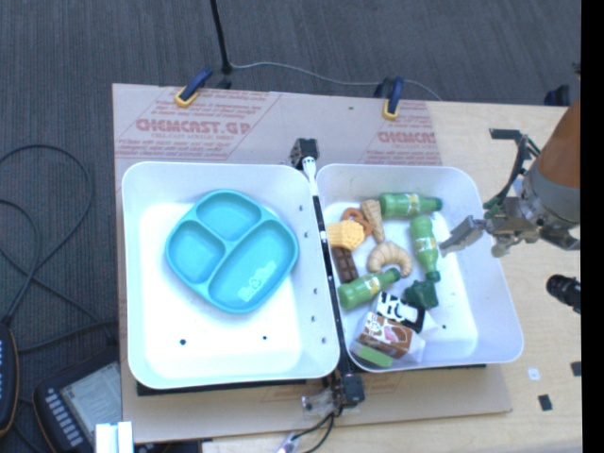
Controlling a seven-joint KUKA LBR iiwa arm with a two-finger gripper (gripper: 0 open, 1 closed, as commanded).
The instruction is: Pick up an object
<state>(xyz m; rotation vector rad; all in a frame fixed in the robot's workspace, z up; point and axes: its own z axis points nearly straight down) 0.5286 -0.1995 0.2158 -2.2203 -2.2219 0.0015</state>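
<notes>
The printed packet (389, 334) lies nearest the camera, at the front rim of the right bin (491, 333), below and to the left of the hand (469, 234). It carries a black-and-white patch on top and a brown picture with a green edge beneath. The hand hangs over the right rim of that bin, reaching in from the grey arm (557, 192) with its orange band. One grey finger (460, 236) slants leftward and slightly downward over the bin's white floor; how wide the hand stands I cannot tell, and nothing shows between its fingers.

Just left of the finger stands a green bottle (424, 242), lying lengthwise toward the front. Up and left of the hand, a second green bottle (409, 204) lies crosswise near the bin's back wall. Farther left sit a croissant (391, 257), a yellow corn cob (345, 236) and a pale bone-shaped piece (374, 219). A third green bottle (367, 288) lies below the croissant, and a dark green piece (421, 294) rests just below the first bottle, near the packet. A brown bar (343, 265) lies along the bin's left wall.

Well to the left of the hand, the left bin (151, 338) bears a blue divided plate (232, 250). Both bins rest on a brown board (189, 125) on the desk (547, 394).
</notes>
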